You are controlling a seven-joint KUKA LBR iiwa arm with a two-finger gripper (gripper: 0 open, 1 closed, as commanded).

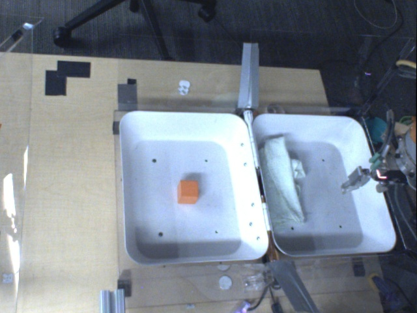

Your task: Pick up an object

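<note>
An orange cube (188,192) lies on the floor of the left bin (140,142), near its middle. A rolled white cloth (283,180) lies along the left side of the right bin (352,135), against the wall between the bins. My gripper (357,179) hangs at the right bin's right edge, over its floor, far from both objects. I see nothing between its fingers.
A grey metal post (249,77) stands behind the gap between the bins. Black tape marks (65,75) sit on the wooden bench at the back left. Cables and hardware crowd the right edge beside the arm.
</note>
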